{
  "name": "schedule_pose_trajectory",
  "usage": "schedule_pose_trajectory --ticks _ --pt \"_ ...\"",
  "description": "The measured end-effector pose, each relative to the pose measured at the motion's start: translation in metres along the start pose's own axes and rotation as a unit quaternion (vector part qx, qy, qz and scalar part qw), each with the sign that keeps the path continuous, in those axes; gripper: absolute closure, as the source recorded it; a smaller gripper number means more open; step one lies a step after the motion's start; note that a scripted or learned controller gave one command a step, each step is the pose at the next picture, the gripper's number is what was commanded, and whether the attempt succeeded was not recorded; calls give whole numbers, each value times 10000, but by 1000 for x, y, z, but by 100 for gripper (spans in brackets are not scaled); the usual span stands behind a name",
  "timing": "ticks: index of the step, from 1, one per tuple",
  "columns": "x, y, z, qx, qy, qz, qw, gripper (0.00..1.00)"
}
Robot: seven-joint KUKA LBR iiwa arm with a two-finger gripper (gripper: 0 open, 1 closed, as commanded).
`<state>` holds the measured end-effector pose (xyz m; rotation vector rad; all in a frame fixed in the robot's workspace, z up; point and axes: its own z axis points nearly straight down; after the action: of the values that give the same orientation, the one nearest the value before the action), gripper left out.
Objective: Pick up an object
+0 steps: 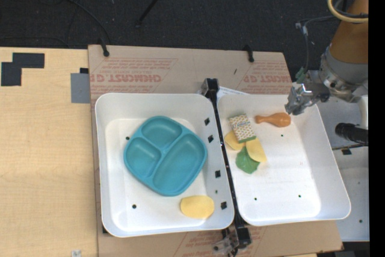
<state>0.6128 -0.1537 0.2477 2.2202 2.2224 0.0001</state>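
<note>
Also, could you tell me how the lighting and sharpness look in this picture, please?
Camera view: even, soft light on both white bins, with faint shadows under the teal plate and no strong glare; the background above the bench is dark; the pincer by the right bin's far corner looks slightly soft, and small items are coarse.

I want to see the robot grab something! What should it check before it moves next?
1. Is there something to grab nearby? The orange toy drumstick lies in the right bin, right beside the tool: ok.
2. Is the drumstick free of its neighbours? It lies apart from the checkered block: ok.
3. Is the tool open wide enough? Cannot tell.
4. Is the tool directly over the drumstick? It sits near the bin's far right rim, off to one end: not ok.
5. Is the tool holding nothing already? Cannot tell.
</note>
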Motion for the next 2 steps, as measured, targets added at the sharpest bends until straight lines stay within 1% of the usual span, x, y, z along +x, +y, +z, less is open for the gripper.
schedule_pose_trajectory --ticks 1,2 --pt "53 10 -2 8 5 -16 10000 100" --pt "111 11 -4 18 6 -14 10000 100"
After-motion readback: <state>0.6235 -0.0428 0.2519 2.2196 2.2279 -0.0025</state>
